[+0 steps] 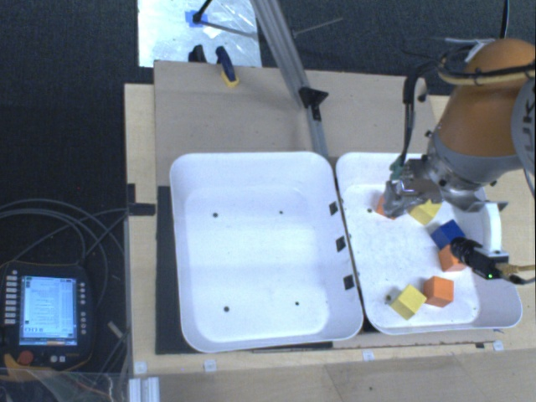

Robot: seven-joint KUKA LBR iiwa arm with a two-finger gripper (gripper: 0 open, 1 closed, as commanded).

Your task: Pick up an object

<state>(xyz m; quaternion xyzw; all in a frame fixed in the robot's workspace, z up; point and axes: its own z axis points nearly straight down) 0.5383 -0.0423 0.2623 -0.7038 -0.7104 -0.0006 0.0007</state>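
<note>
My gripper (400, 196) hangs low over the back left part of the right bin (494, 312), under the orange wrist band. Just beside it, at its lower left, a small orange piece (381, 208) shows partly, and whether the gripper touches it is hidden. A yellow block (425, 212) lies directly to the gripper's right. Further toward the front are a blue block (446, 232), an orange block (450, 261), another orange block (438, 291) and a second yellow block (409, 301).
The left bin (188, 249) stands side by side with the right one, with black clips along their shared rim. A slanted metal pole (285, 44) crosses behind the bins. A teach pendant (46, 312) with cables lies at the far left.
</note>
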